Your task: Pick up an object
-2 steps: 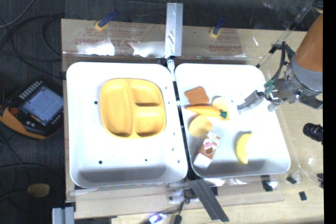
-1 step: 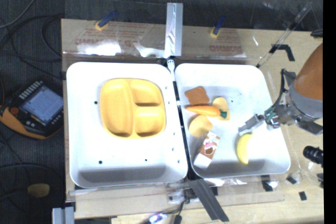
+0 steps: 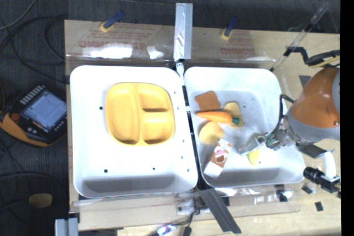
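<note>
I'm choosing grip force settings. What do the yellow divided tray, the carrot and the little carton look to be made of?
Yellow divided tray: likely moulded plastic, smooth with a soft sheen and rounded compartment edges.
Carrot: probably a plastic toy, uniformly orange and slightly glossy.
Little carton: looks like printed cardboard, matte white with brown print, though that is less certain.

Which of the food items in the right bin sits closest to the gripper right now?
The small yellow piece, right beside the gripper near the bin's front. The carrot, brown cracker and small carton all lie farther left.
</note>
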Action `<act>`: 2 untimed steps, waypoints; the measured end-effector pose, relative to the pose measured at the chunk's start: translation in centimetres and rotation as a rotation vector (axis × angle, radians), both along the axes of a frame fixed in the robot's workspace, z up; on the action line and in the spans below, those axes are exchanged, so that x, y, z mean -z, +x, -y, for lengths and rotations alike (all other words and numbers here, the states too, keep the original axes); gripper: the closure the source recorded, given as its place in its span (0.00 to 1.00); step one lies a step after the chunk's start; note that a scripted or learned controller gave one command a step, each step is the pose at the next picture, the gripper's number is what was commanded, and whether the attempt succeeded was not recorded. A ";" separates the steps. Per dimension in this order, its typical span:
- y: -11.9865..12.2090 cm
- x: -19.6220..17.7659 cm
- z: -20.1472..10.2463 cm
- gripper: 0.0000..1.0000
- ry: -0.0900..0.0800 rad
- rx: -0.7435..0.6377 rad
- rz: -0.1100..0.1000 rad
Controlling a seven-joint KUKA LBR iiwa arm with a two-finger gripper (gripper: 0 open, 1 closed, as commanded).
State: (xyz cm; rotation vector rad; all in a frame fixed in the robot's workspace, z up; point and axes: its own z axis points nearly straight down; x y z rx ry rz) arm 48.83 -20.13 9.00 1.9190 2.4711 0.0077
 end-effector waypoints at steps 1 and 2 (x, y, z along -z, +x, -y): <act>0.2 -1.0 -0.1 1.00 0.001 0.000 0.003; 0.4 -11.1 -9.9 1.00 0.004 -0.055 -0.015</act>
